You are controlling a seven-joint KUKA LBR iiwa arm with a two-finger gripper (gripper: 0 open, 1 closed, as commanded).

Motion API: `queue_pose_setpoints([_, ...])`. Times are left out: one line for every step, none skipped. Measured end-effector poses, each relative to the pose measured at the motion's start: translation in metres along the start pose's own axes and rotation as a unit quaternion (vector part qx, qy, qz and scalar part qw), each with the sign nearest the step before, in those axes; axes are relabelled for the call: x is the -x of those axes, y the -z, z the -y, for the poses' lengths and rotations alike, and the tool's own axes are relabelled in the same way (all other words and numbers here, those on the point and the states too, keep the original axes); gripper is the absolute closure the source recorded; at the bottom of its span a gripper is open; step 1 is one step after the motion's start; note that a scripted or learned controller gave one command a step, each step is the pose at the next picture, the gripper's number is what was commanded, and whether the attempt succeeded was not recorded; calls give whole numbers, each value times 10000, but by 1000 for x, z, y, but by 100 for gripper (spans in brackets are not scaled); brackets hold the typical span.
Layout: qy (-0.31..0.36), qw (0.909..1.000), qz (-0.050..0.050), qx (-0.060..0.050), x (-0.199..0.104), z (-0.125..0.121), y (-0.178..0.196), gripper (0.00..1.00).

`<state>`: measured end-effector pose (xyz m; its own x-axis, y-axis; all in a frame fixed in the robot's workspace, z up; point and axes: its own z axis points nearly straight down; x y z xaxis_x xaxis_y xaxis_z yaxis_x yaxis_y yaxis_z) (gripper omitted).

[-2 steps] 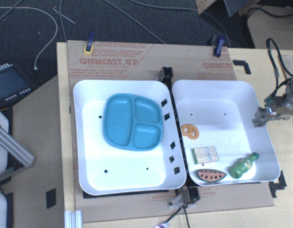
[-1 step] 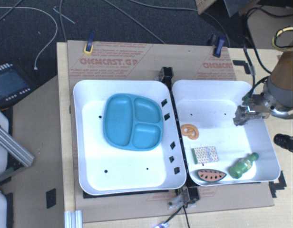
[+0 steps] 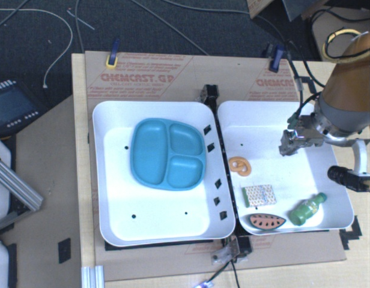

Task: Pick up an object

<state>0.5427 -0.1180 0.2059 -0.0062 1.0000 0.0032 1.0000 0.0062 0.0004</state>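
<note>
In the right bin point(image 3: 257, 119) lie a small orange pretzel point(image 3: 239, 166), a speckled square sponge point(image 3: 259, 194), a watermelon slice point(image 3: 266, 222) and a green bottle point(image 3: 306, 209). My gripper point(image 3: 288, 144) hangs over the right part of this bin, above and to the right of the pretzel, with nothing visible between its fingers. The grey arm with its orange band point(image 3: 352, 77) comes in from the right.
The left bin point(image 3: 113, 179) holds a blue divided plate point(image 3: 168, 154). A black divider with clips point(image 3: 216, 161) runs between the bins. Cardboard lies under both bins, with blue clamps point(image 3: 113, 53) at the back edge. Cables trail on the dark floor behind.
</note>
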Motion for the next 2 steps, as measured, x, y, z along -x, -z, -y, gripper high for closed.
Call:
queue_pose_setpoints([1,10000,7,10,-58,-11,13,100])
queue_pose_setpoints([6,10000,1,8,-115,-28,15,100])
